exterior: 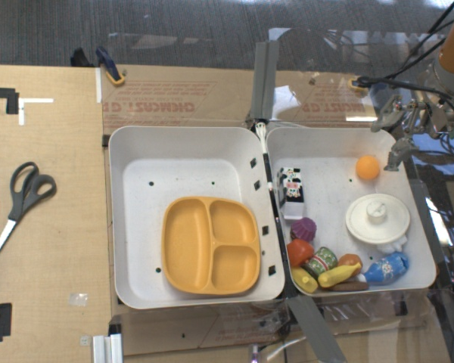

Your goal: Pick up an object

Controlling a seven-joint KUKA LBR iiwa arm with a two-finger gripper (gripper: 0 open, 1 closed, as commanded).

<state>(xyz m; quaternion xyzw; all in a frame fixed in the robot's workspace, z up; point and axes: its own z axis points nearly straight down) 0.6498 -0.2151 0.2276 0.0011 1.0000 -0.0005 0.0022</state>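
My gripper (390, 138) hangs over the far right corner of the right bin (329, 146), open, with nothing between its fingers. An orange ball (368, 167) lies just below and left of it, apart from the fingers. A white round lid (377, 218) sits nearer the front. By the bin's left wall are a cow-patterned box (290, 185) and a purple piece (304, 228). Along the front edge crowd a red tomato (299, 251), a green can (321, 261), a yellow banana (327, 277) and a blue toy (386, 267).
The left bin (136, 203) holds a yellow divided plate (211, 244). Scissors (21, 195) lie on the wooden bench at the left. A grey divider post (262, 82) rises between the bins at the back. Cables (431, 36) trail at the upper right.
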